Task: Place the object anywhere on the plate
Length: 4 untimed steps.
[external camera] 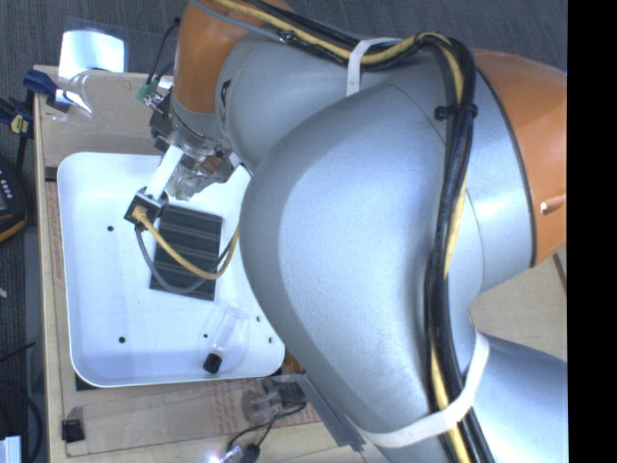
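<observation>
Camera view: the gripper [197, 174] is seen over the white bin [101, 292] - its opening cannot be told. 1 dark ribbed slab [186, 251] - taken as the object - is laid flat in the bin, just below the gripper in view, long axis near-vertical.

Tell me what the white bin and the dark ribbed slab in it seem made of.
The white bin looks like smooth moulded plastic: rounded corners, soft sheen. The dark ribbed slab looks like matte plastic or rubber, given parallel ridges with dull highlights; which one is unclear.
</observation>
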Tool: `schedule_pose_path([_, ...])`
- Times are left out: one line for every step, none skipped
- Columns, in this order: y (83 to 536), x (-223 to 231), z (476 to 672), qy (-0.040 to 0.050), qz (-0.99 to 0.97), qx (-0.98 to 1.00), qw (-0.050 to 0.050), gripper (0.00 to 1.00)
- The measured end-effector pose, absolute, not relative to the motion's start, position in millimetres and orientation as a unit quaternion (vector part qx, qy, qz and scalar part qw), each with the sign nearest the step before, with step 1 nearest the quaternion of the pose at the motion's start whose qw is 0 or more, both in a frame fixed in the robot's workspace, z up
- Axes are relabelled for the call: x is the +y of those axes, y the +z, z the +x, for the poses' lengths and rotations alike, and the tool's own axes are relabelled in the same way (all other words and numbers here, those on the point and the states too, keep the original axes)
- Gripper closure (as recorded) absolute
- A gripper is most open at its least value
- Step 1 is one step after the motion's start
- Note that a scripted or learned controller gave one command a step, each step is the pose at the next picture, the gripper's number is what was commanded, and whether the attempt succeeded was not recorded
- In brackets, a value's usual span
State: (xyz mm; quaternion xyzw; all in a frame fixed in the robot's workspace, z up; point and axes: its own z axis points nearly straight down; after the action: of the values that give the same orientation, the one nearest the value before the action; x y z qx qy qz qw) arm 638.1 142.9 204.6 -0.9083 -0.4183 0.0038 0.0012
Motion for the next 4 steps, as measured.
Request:
schedule_pose_path([190.9,214.7,647.1,0.001,-0.965,-0.262,-0.001,1.0])
schedule_pose_path([102.9,164.5,637.7,0.0068,-0.954,-0.299,0.001,1.0])
schedule_pose_path([188.3,89.4,606.6,0.0044,-0.828,-0.561,0.003,1.0])
schedule_pose_path([91.3,103.4,569.5,0.0005,-0.836,-0.549,0.0,1.0])
